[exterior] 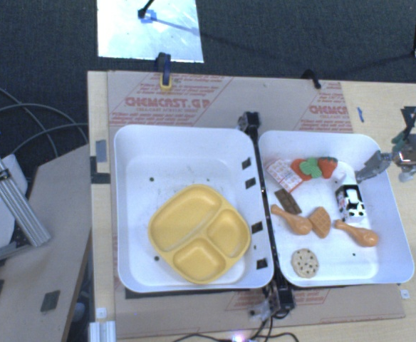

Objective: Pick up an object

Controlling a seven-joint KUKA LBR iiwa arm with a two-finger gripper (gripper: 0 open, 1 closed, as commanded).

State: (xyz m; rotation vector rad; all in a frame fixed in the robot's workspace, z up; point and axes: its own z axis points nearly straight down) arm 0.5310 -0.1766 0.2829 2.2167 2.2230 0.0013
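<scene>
Gripper (376, 165) finger state unclear, two drumsticks (291, 220), one cookie (305, 263), one yellow tray (199, 234)

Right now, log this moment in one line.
gripper above right bin rim | fingers unclear | nothing seen held | yellow tray in left bin

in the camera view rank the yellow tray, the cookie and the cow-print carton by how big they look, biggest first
1. yellow tray, by far the largest
2. cow-print carton
3. cookie

The carton and cookie look close in size, so their order is unsure.
</scene>
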